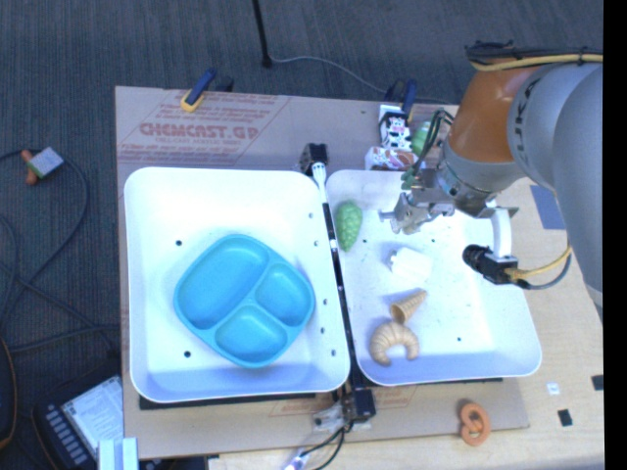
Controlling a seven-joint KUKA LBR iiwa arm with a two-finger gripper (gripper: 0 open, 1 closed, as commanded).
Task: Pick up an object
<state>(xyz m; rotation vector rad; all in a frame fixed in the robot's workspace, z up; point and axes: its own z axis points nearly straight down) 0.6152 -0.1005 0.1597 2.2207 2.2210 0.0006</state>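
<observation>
The grey two-finger gripper (409, 215) is hovering over the right white bin (509, 346), its finger state unclear, just far of a small white crumpled object (409, 261).

In the right bin (509, 351) lie a green knobbly oval (348, 222) at ten o'clock against the left wall, a white crumpled lump (409, 261) near centre, and a tan cone (409, 305) just above a croissant (394, 342) at six o'clock.
</observation>
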